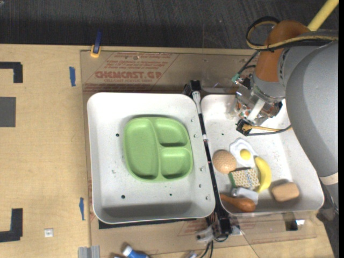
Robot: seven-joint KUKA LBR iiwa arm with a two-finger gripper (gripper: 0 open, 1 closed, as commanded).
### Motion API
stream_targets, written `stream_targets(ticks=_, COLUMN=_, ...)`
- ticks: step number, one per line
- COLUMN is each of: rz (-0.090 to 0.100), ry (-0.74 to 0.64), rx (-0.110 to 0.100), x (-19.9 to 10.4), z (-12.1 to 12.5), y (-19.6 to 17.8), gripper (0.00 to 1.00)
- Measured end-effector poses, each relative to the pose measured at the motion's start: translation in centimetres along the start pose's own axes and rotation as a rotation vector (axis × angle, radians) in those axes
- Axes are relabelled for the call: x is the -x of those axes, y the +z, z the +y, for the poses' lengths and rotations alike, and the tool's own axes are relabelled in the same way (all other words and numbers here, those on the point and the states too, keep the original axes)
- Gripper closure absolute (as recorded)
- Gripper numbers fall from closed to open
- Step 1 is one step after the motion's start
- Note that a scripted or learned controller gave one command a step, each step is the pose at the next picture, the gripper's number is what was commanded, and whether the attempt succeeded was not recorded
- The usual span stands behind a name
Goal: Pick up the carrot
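The carrot (237,202) is a short, stubby piece, orange-brown and glossy, rounded at both ends. It lies flat on its side in the right bin (219,123), at about 7 o'clock on the bin's floor, close to the near wall, with its length running roughly from 9 to 3 o'clock. A small printed box (244,177) sits just at its 12 o'clock, touching it or nearly so. A brown egg (224,161) lies further toward 11 o'clock, a banana (263,173) toward 1 o'clock, and a tan bread roll (284,191) toward 3 o'clock. A fried egg (242,150) lies beyond the box at 12 o'clock.

The gripper (249,113) hangs at about 12 o'clock of the same bin, over the bare white floor near the far wall, well apart from the carrot and from the cluster of toy food. It is dark and small here, tangled with wires and a yellow cable, and I cannot tell whether it is spread or pressed together. Nothing is visibly held in it. The grey arm (312,101) with its orange band (271,52) comes in from 2 o'clock.

The left bin (107,144) holds a green divided plate (157,148).
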State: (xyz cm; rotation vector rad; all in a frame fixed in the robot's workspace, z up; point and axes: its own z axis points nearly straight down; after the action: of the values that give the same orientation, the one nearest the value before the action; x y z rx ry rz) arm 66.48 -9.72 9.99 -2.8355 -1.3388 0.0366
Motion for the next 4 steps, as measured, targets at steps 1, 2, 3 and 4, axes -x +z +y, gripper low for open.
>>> stream_targets(ticks=1, rz=0.017, ry=-0.04, rx=0.012, x=5.0, z=3.3, y=1.1, gripper=1.0)
stream_targets(ticks=2, rz=0.015, ry=0.016, rx=0.012, x=14.4, z=-1.0, y=-2.7, gripper=1.0)
stream_targets(ticks=3, rz=0.02, ry=0.052, rx=0.016, x=12.5, z=-6.5, y=1.2, gripper=1.0)
stream_targets(ticks=4, rz=0.019, ry=0.054, rx=0.014, x=12.6, z=-6.6, y=1.3, gripper=0.0)
